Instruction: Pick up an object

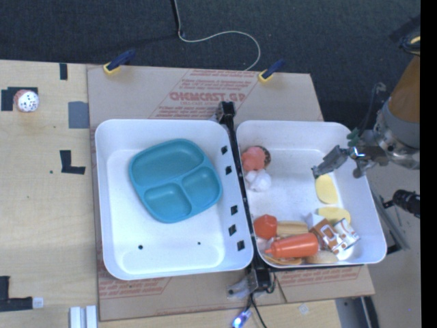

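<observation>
Over the right bin (355, 132), gripper (345, 161) jaws spread, empty, arm cut off at right.

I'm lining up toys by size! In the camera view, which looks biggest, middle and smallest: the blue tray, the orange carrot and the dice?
1. Blue tray, by far the biggest.
2. Orange carrot, much smaller.
3. Dice, smallest, though it sits farther from the camera, so it may look a little small.

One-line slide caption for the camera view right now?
Claw hovers open over the right bin, above a yellow piece; blue divided plate lies in the left bin.
</observation>
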`<state>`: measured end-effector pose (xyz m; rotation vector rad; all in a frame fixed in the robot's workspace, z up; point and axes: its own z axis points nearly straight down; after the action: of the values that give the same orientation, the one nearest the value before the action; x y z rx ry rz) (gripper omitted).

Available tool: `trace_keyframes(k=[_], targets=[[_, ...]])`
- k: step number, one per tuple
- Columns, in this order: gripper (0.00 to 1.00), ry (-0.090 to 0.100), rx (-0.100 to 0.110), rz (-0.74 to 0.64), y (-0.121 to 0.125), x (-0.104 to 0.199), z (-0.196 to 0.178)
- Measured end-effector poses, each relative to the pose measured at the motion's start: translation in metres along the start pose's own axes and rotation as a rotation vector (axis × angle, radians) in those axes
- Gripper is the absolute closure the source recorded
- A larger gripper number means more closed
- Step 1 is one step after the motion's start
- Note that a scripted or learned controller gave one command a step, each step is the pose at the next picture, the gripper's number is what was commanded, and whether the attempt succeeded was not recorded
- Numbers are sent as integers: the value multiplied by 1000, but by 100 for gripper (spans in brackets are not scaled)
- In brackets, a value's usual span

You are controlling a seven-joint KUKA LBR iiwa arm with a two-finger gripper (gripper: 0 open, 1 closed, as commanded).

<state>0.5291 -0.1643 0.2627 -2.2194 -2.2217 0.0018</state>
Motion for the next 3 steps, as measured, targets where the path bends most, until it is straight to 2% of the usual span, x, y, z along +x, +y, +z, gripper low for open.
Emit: trace_keyframes(k=[1, 2, 3], targets=[[0, 0, -13, -5, -46, 49, -120], [100, -1, -1, -2, -45, 47, -123], [100, -1, 5, 2, -4, 25, -53]])
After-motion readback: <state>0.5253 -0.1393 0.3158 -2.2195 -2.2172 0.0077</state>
